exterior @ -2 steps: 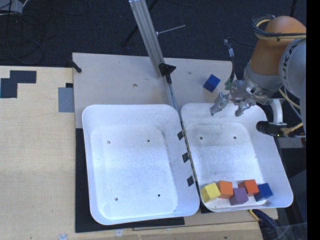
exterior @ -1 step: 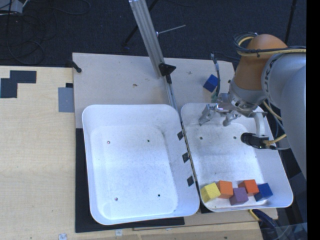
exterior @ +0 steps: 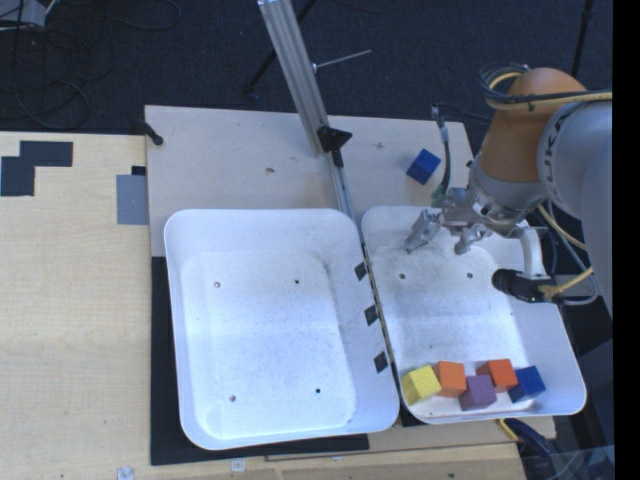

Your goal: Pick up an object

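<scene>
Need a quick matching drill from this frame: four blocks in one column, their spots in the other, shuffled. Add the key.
Things:
1. yellow block
2. purple block
3. blue block on the bench
4. blue block in the bin

Places:
A. outside both bins, on the board behind the right bin
B. right end of the cluster at the right bin's near edge
C. left end of that cluster
D. in that cluster, in front of the two orange blocks

Pairs: 1-C, 2-D, 3-A, 4-B
</scene>
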